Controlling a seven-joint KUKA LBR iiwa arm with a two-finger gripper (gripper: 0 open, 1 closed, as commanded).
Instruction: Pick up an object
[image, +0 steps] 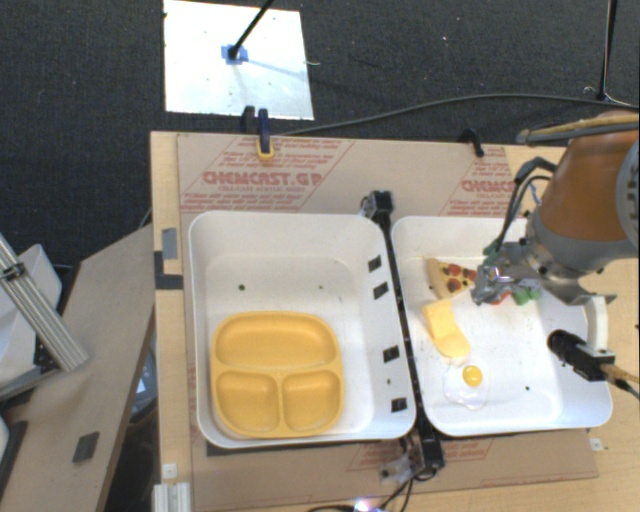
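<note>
- Left bin (290, 235): yellow divided tray (278, 375) lying flat.
- Right bin (540, 400): yellow block (446, 329), long axis running near to far, with a fried egg toy (470, 378) nearer the camera.
- Farther back: pizza slice (450, 275) just left of the gripper (487, 290).
- Gripper low at the slice's right end; open or closed, cannot tell.

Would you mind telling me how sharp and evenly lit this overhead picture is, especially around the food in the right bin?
Camera view: soft, even light with faint shadows; the yellow tray and cheese slice read clearly; the fried egg white nearly washes out against the right bin; the gripper area is blurry and cluttered beside the pizza slice.
</note>
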